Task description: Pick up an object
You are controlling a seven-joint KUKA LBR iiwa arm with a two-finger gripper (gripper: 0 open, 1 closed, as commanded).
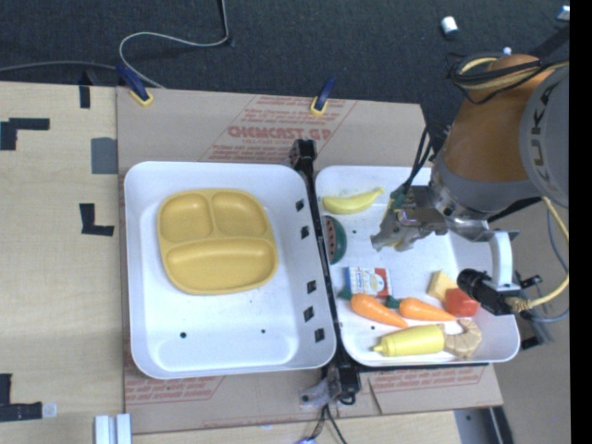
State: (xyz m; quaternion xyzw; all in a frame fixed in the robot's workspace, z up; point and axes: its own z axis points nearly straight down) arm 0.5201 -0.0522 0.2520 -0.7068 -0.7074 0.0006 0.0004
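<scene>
My gripper (398, 231) hangs over the upper middle of the right bin (481, 351), just right of a yellow banana (350, 201) that lies near the bin's back left corner. Nothing shows held in it. Below it, along the bin's front, lie a small white carton (367, 280), two orange carrots (376, 311) (425, 310), a yellow bottle (409, 341), a red piece (460, 301), a pale yellow wedge (441, 285) and a beige item (465, 340). A green and red slice (333, 239) leans at the bin's left wall.
The left bin (148, 276) holds a yellow divided plate (218, 240) in its back half. A black divider (313, 248) runs between the bins. The arm's grey and orange body (495, 146) covers the right bin's back right corner. Cables trail at the right.
</scene>
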